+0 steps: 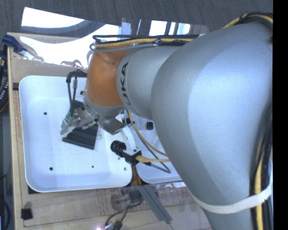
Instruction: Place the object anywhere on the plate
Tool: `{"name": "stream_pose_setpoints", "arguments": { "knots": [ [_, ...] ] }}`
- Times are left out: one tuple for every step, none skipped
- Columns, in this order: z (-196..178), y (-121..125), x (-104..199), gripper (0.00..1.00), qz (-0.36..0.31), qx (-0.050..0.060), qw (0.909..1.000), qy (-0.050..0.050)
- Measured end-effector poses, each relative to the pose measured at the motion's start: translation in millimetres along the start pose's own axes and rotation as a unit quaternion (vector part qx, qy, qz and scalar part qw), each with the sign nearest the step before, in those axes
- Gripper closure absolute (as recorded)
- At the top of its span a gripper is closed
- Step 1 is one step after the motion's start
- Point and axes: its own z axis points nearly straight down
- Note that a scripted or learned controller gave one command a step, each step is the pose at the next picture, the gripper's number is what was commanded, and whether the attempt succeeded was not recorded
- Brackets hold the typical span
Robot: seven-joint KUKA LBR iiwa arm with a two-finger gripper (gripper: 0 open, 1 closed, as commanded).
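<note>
Camera view | gripper [78,128] in left bin [38,171] | finger state unclear | task object unidentifiable

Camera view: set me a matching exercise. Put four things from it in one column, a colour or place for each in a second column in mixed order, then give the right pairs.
Things
1. band above the wrist
2. left bin
3. cable along the arm
4. dark flat object

Colours or places
A. white
B. lying in the left bin, just below the gripper
C. orange
D. yellow

Pairs: 1-C, 2-A, 3-D, 4-B
</note>
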Motion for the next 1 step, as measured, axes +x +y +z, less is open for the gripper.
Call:
{"name": "stream_pose_setpoints", "arguments": {
  "knots": [
    [-20.7,66.5,-17.1,0.0,0.028,0.0,0.9996,0.0]
  ]
}}
